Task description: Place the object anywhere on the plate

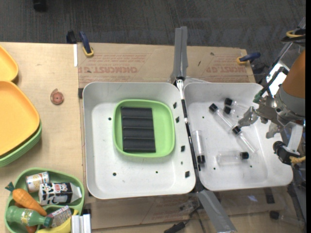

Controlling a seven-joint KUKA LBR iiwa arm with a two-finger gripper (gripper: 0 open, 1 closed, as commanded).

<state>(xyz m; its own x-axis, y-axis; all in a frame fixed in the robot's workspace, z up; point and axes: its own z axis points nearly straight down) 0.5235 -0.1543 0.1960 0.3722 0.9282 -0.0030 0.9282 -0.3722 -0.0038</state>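
Clear vials (232, 126) lie scattered in the right bin (214, 178); the green plate (167, 130) sits in the left bin (97, 178).
The gripper (250, 118) hovers beside one vial, seemingly holding nothing; whether it's spread or closed I cannot tell. Best to straddle a single vial across its width.

Robot lab, clamped cardboard (160, 64) bench, white bins (97, 144) (side by side), grey office carpet (146, 8)

Bench (58, 72) — what rests on it

Two white bins, left bin (97, 178) and right bin (272, 176), sit side by side on cardboard (126, 67); orange plates (14, 115) and a green toy-filled bowl (77, 191) lie left.
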